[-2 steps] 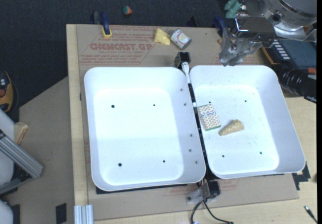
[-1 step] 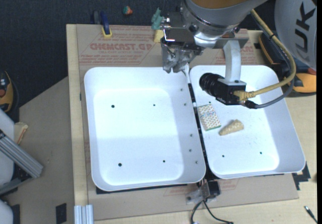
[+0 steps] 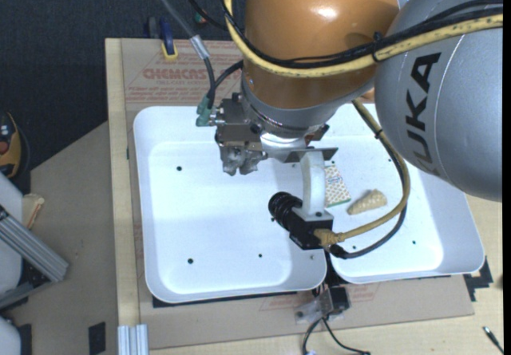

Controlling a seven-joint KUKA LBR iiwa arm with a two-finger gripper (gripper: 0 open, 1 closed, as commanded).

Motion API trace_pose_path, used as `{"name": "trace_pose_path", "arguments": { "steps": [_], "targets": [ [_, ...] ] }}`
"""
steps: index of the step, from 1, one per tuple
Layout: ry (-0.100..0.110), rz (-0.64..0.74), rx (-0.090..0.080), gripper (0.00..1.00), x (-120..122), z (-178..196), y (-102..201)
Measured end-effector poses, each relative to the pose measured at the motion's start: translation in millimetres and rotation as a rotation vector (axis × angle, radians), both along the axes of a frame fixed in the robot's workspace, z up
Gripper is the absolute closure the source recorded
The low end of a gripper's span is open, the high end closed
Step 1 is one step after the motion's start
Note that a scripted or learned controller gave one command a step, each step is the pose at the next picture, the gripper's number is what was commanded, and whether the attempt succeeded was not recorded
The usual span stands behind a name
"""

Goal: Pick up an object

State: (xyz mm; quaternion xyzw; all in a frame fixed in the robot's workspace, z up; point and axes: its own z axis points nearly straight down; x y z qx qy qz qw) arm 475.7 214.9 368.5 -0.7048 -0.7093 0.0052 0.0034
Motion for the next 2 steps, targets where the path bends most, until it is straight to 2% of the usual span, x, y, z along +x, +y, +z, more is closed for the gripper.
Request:
{"name": "trace_pose_path", "arguments": {
  "steps": [1, 2],
  "targets": [
    [-0.003, -0.013, -0.001, 1.00, 3.0, -45.0, -64.1],
    [-0.015, -0.007, 0.003, 1.00, 3.8, -25.7, -61.8]
  ]
}}
